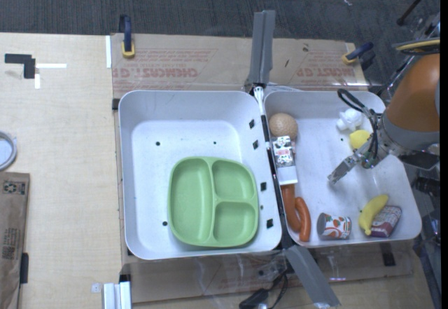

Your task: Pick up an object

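While gripper (341, 172) hangs seemingly empty, fingers indistinct: right bin (318, 113) seven objects, left bin (140, 160) one green tray (213, 201).

Around the left white bin (136, 181), cardboard sheeting (182, 66) lies behind it with a blue-and-yellow clamp (126, 38) at its far left corner, a roll of tape (5, 152) sits well to its left, and a brown paper bag (12, 230) lies below that.

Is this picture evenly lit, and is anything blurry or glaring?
Camera view: light is soft and even, shadows faint; the white bins look bright but not washed out; the green plate is sharp; the gripper and small items near it are slightly soft.
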Controlling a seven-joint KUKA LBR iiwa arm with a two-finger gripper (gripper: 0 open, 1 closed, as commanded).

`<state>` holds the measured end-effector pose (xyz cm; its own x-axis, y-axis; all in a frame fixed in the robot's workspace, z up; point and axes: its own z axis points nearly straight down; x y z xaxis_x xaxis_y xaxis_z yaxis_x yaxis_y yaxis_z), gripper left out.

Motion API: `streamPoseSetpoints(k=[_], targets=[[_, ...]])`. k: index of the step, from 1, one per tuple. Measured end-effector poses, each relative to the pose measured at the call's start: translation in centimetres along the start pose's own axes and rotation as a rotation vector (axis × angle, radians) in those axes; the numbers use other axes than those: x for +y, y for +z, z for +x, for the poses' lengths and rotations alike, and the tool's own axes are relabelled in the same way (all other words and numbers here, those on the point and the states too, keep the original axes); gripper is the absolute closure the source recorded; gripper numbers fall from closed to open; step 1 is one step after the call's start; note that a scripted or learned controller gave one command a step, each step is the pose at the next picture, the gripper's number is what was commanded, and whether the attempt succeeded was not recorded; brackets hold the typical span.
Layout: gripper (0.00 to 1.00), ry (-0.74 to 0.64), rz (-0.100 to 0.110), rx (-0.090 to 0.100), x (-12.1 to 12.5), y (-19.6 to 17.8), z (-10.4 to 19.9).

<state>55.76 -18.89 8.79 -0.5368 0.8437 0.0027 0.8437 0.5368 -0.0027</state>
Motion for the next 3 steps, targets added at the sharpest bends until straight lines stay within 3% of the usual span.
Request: streamPoseSetpoints(k=[1,2,3], targets=[[0.00,0.020,0.001,0.002,-6.8,0.0,2.6],[0.00,-0.049,0.000,0.002,-8.5,0.0,1.5],[1.00,-0.049,0.001,0.005,-8.4,-0.5,1.5]])
